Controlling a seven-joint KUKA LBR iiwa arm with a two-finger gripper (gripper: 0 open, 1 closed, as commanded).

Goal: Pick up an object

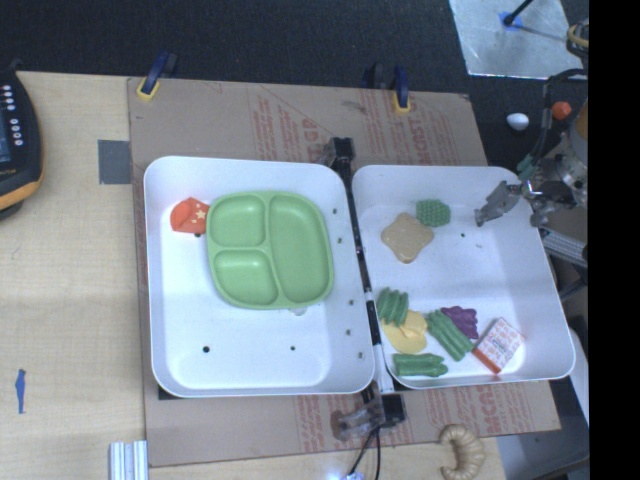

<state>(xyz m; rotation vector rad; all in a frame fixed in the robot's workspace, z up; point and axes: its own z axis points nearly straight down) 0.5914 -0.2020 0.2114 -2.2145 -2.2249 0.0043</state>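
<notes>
My gripper (494,206) hangs over the upper right corner of the right bin (540,268), with nothing between its fingers. The right bin holds a tan cookie-shaped piece (406,237), a small green ridged piece (433,211), several green vegetable pieces (392,306), a yellow piece (407,332), a purple grape bunch (461,318) and a red-and-white packet (498,345). The tan piece lies left of and below the gripper.
The left bin (170,348) holds a green divided plate (270,248) and a red piece (188,215) at its upper left. A black-and-orange device (15,143) sits at the bench's left edge. A tan curled object (462,450) lies below the right bin.
</notes>
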